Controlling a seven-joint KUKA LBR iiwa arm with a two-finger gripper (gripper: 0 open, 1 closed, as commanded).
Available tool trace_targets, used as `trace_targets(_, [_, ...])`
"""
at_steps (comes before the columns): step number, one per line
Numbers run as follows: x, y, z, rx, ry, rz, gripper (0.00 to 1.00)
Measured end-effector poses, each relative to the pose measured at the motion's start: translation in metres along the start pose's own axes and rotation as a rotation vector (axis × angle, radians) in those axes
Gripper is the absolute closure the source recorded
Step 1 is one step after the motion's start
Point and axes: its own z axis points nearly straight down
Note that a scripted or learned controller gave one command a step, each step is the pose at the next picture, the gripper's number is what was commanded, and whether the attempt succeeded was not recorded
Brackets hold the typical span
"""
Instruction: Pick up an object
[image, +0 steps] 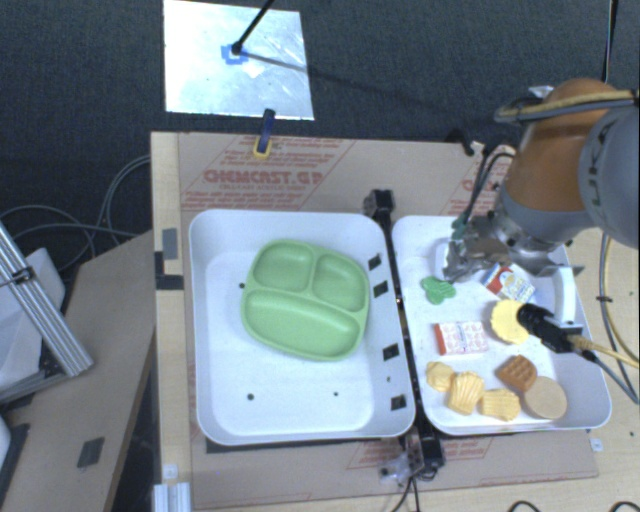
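**Green piece lies just below the end effector in the crowded bin**

Green piece (436, 291), a small toy-like bit, rests on the floor of the white bin (415, 245) on the view's right, near that bin's inner wall and just beside the end effector (460, 265), which hangs low over it. I cannot tell from this angle whether the end effector is apart or together, and nothing shows clamped in it.

The likeliest failure, as I judge it, is a miss. The piece is small and flat, so a descent slightly off line would close on air or nudge it toward the wall. A red-and-white packet (460, 337) and a yellow disc (506, 322) lie near, so a stray pass could catch one of them instead.

The other white bin (220, 380) holds a green divided plate (305, 300). Both bins stand on a counter covered with printed cardboard (300, 170). Behind it a shiny sheet (238, 60) lies on dark carpet.
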Motion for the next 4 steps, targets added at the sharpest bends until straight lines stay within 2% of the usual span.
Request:
trace_targets(1, [0.041, 0.024, -0.001, 0.000, -0.001, 0.001, 1.00])
trace_targets(2, [0.086, 0.035, 0.014, 0.002, 0.000, 0.001, 1.00])
trace_targets(4, [0.072, 0.030, 0.007, 0.002, -0.002, 0.010, 1.00])
